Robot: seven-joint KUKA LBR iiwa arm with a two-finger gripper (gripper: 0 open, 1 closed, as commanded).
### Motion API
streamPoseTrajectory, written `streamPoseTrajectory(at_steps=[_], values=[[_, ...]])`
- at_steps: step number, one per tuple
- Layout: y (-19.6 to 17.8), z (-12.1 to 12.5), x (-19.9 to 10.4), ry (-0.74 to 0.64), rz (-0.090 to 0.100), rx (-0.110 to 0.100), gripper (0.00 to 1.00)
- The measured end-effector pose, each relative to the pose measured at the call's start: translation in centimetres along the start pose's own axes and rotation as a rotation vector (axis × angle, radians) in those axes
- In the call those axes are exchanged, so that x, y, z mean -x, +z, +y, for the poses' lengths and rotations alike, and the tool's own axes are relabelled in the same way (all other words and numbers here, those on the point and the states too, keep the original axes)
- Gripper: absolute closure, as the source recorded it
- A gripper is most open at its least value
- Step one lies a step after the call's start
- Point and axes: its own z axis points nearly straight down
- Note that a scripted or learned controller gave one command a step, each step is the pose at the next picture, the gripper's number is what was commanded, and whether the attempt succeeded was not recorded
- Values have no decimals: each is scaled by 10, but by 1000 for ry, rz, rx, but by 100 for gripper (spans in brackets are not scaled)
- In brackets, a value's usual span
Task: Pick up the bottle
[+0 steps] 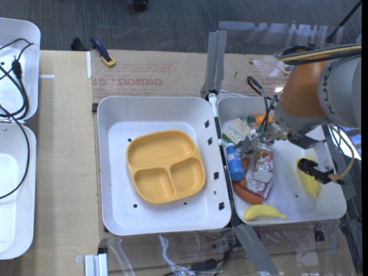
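Observation:
A small blue bottle [234, 163] with a white cap lies on its side along the left wall of the right bin [287, 209]. My gripper [251, 143] hangs low over the bin's middle, just right of and above the bottle. Its dark fingers sit among the clutter, and their gap is too hard to read. The grey arm with its orange band [305, 91] reaches in from the right. Nothing shows as lifted.
Beside the bottle lie a red-and-white packet [261, 171], an orange carrot-like piece [248, 193], a yellow banana [263, 213], a patterned pouch [236, 130] and a yellow object [310, 180]. The left bin [115, 171] holds a yellow divided plate [165, 165].

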Motion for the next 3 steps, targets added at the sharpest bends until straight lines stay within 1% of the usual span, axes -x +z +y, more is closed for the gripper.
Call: streamPoseTrajectory(at_steps=[1,2,3], values=[[-100,33,-80,138,0,-2,0],[-99,-26,-105,170,1,-5,0],[-99,-37,-185,97,1,-5,0]])
